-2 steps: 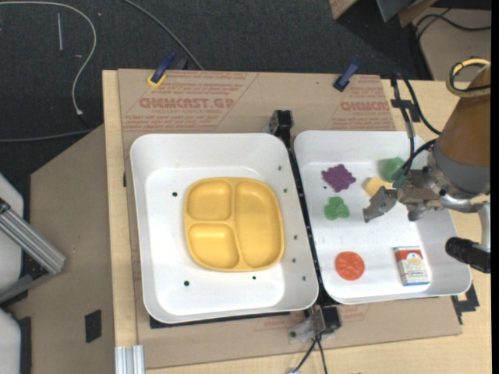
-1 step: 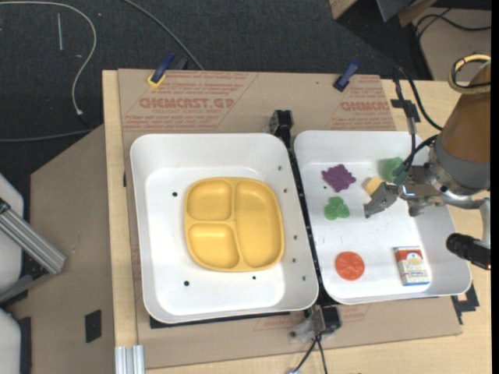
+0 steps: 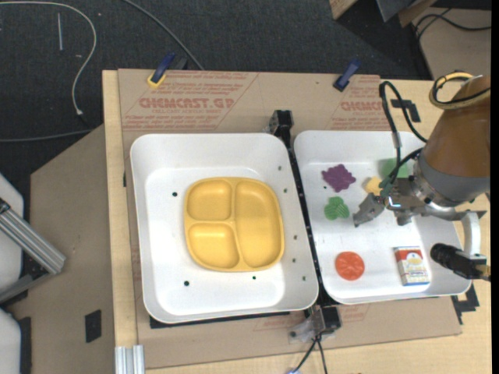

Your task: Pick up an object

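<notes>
- Step in hand: approach. The gripper (image 3: pixel 383 210) is positioned mid right bin (image 3: pixel 327 287), fingers spread, apparently nothing held.
- Nearest object: green piece (image 3: pixel 336 207), toward the bin's left edge.
- Next: alignment over it, descent, closure.

Two white bins (image 3: pixel 148 178) are seen. A yellow divided plate (image 3: pixel 234 223), purple toy (image 3: pixel 338 178), green toy (image 3: pixel 336 208), red-orange round piece (image 3: pixel 350 265) and small red-and-white box (image 3: pixel 410 266) are shown. The arm (image 3: pixel 460 142) is coloured orange and grey; the clips (image 3: pixel 162 69) blue.
</notes>
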### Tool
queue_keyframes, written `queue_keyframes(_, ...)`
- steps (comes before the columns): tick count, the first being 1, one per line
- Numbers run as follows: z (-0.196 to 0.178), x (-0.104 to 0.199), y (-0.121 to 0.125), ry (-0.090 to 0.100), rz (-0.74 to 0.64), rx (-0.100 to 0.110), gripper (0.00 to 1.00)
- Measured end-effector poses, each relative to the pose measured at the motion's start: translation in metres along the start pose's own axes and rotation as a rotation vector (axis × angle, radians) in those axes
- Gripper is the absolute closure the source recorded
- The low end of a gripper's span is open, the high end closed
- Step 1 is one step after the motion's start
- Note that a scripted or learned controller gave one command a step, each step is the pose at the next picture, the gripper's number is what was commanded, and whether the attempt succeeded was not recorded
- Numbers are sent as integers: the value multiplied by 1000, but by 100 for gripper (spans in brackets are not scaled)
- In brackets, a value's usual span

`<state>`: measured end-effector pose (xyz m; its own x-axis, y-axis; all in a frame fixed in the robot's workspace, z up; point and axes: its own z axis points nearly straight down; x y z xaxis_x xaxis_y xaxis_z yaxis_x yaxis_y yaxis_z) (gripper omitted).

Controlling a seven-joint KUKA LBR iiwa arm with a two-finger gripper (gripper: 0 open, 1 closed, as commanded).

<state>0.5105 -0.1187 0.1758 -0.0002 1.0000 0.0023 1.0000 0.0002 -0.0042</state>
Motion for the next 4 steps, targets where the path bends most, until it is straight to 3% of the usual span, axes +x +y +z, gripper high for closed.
queue_keyframes(2,93,5,-11,0,1,0,0)
queue_keyframes(3,80,5,-9,1,1,-5,100)
queue_keyframes(4,30,-5,-8,-4,1,-10,100)
